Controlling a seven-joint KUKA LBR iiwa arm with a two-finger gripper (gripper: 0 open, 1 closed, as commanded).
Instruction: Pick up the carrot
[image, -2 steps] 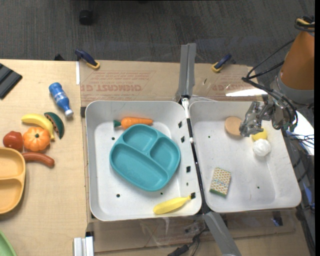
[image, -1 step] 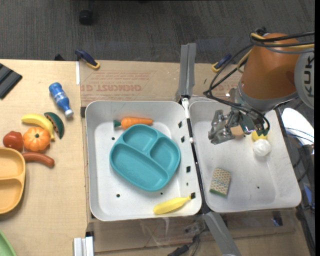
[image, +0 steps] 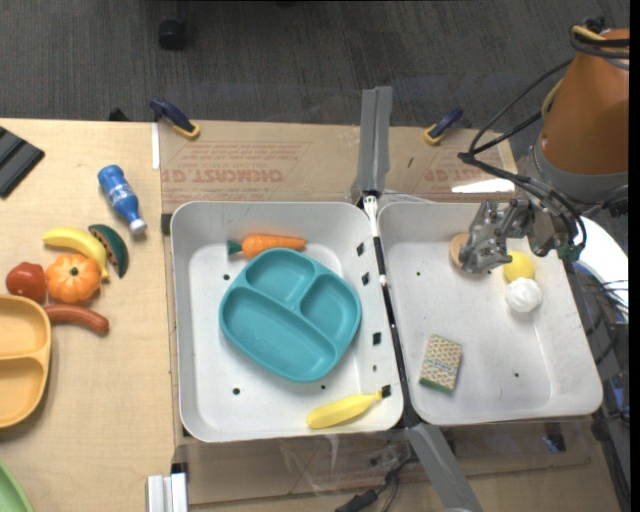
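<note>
Well, tapered orange carrot (image: 272, 243) lies by teal plate (image: 290, 313); tool (image: 483, 250) state can't tell.

I had the gripper (image: 483, 250) over the right bin (image: 560, 395); the carrot (image: 272, 243) lay well left, behind the plate (image: 290, 315).

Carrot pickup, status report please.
Gripper over right bin, far end. Carrot in left bin, touching teal plate. Nothing on it.
</note>
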